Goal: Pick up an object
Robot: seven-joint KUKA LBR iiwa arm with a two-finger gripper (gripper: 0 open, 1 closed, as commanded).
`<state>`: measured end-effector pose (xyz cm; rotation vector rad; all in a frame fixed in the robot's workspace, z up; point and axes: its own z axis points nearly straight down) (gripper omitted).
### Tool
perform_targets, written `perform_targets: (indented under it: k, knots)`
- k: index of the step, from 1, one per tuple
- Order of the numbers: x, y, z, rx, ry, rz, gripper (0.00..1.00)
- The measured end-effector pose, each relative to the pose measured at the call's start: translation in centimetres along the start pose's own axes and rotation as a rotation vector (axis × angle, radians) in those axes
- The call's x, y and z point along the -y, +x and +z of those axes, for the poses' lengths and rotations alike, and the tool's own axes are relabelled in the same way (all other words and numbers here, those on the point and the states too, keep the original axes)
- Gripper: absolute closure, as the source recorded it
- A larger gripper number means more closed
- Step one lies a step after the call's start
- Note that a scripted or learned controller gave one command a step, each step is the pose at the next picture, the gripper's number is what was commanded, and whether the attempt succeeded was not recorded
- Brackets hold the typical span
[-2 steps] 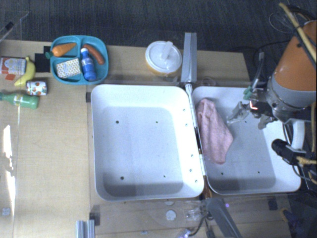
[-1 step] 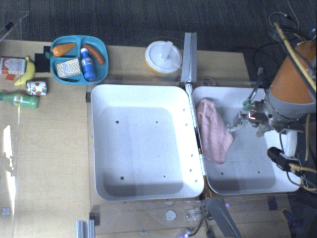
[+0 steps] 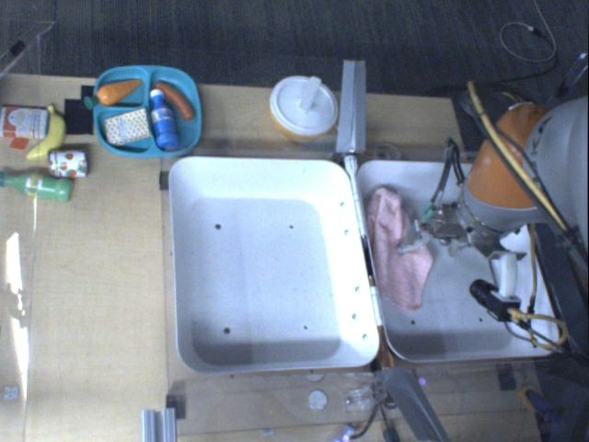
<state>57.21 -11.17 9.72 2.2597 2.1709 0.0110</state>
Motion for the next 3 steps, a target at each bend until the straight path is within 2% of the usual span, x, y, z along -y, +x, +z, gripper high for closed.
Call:
perform_targets:
  k: [1, 2, 3]
  knots:
    - [-0.2, 0.2, -1.1, -0.002, -0.004, -0.002, 1.0]
    - [-3.0, 4.6, -8.8, -0.001, 0.007, -0.155, 1.0]
    - [-1.3, 2.6, -15.5, 0.0, 0.007, -0.022, 1.0]
